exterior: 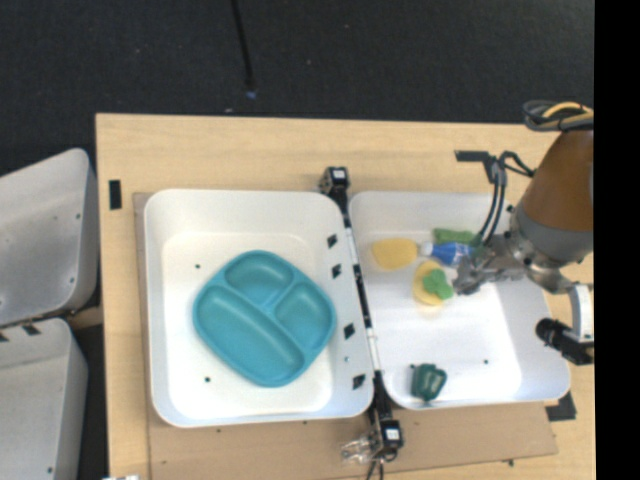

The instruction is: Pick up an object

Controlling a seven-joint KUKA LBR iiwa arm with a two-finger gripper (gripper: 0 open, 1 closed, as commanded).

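Two bins (160,268): teal tray (263,316) left, small objects (432,286) right.

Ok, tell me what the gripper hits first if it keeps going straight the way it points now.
The gripper points toward the camera view's left. First in that line is probably the green piece on the yellow object in the right bin. Depth is unclear from above, so it could pass over them.
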